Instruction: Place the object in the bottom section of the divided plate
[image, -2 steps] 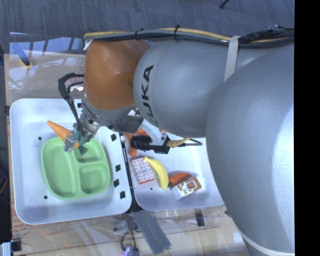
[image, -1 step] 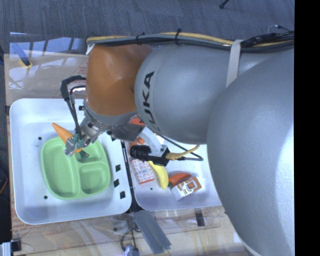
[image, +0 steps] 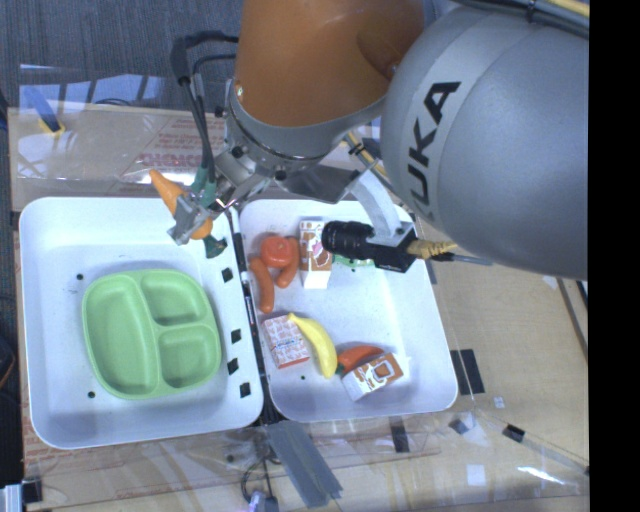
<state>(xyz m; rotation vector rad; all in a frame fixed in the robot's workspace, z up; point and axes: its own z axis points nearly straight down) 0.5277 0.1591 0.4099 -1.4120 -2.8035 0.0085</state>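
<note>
- the left white bin (image: 60, 400) holds a green divided plate (image: 152, 332) with three sections: one long section down its left side and two smaller ones on its right, one above the other.
- nothing lies in any of the plate's three sections; the plate sits in the middle of the bin's floor, apart from the walls.
- the gripper (image: 192, 216) hangs over the upper right corner of the left bin, close to the wall shared with the right bin.
- an orange carrot (image: 170, 190) sits between the gripper's fingers, its pointed end sticking out to the upper left; the fingers are closed narrowly on it.
- the carrot is above and to the right of the plate, not over any section.
- the right white bin (image: 420, 390) holds the other things, grouped in its left and middle parts.
- a red tomato (image: 279, 249) lies near the top, with a red-orange sausage-shaped piece (image: 264, 285) touching it below.
- a small carton (image: 316, 254) stands just right of the tomato.
- a flat printed packet (image: 284, 340) lies lower down, with a yellow banana (image: 318, 344) beside its right edge.
- a second small carton (image: 373, 375) lies tilted near the bottom, with an orange-red piece (image: 355, 355) just above it.
- the grey arm with its orange band (image: 310, 60) covers the top of the right bin.
</note>
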